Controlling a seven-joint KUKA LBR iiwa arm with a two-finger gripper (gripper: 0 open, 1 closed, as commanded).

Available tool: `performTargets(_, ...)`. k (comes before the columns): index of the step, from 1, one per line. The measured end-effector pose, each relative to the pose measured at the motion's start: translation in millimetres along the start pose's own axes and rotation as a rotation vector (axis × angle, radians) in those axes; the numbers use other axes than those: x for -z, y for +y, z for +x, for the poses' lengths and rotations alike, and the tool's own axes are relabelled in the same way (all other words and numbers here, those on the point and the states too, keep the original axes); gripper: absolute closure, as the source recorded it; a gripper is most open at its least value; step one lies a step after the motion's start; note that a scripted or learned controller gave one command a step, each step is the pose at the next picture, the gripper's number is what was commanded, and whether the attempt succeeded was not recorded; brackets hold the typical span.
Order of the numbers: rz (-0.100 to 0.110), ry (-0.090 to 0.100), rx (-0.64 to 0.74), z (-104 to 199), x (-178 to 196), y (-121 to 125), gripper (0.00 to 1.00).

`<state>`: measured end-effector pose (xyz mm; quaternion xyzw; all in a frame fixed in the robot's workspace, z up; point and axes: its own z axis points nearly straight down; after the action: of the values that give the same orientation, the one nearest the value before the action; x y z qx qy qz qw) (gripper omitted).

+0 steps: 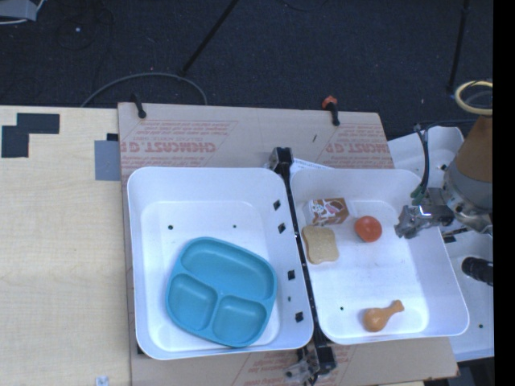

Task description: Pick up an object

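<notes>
Fingers of the gripper look empty, spread unclear, at right-centre of frame; the nearby red ball looks light, smooth, prone to roll, so pinch across its middle.

Surface: pale wood, my work area.
On it: cardboard sheet, printed.
On the cardboard: left bin and right bin, touching, white.

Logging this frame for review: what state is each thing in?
Blue plate: lying flat in the left bin.
Tomato, bread slice, brown packet, drumstick: resting loose in the right bin.
Gripper: at the right bin's right edge, holding nothing.
</notes>
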<state>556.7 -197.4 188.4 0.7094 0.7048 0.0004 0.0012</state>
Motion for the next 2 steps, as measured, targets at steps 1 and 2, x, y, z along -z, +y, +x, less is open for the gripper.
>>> performTargets(1,-0.001,0.0,0.008,-1,53,1,1.0)
performTargets(2,0.003,0.004,0.012,52,60,6,1.0)
